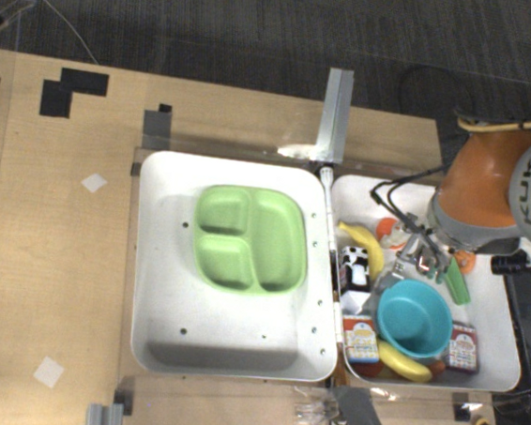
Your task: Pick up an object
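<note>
Overhead view of two white bins side by side. The left bin (163, 243) bears a green divided tray (249, 238); the right bin (505, 355) at 3 o'clock holds the clutter from which one object is to be picked. The grey arm with its orange band (481, 182) reaches in from 2 o'clock, and the gripper (418, 256) hangs low over the middle of the right bin, just above the rim of a blue cup (415, 317) at the gripper's 6 o'clock. Whether its fingers stand wide or narrow cannot be told, and nothing is visibly held. Around the gripper lie a yellow banana (364, 246) at 9 o'clock, a black-and-white object (356, 266) just beside it, a green item (456, 283) at 4 o'clock, and orange pieces partly hidden under the wrist. Beyond the cup, at 6 o'clock, lie a second banana (402, 363) and two small printed cartons (361, 340) (462, 348). Likely hazards: the objects lie packed and touching, so a descent may strike the cup rim and tip or push it; a closure may catch two things or slide off the curved banana, yielding an empty grasp.
</note>
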### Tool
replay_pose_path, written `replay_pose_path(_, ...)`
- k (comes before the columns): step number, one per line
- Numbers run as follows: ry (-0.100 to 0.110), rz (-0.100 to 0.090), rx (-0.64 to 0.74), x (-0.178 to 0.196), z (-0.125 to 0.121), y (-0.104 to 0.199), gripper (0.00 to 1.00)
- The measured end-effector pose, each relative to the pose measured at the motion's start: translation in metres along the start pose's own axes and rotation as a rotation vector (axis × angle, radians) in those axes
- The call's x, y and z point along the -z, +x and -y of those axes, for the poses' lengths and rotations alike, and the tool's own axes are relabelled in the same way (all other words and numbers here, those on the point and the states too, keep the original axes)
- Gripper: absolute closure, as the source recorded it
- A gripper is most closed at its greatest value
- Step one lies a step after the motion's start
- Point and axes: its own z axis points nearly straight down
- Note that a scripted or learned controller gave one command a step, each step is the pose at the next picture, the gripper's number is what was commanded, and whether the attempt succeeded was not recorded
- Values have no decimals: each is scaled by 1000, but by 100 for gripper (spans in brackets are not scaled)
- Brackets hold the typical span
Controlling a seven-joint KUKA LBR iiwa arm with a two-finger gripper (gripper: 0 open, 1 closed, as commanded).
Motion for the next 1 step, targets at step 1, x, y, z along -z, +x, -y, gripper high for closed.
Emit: replay_pose_path(1,10,17,-291,4,-4,32,0)
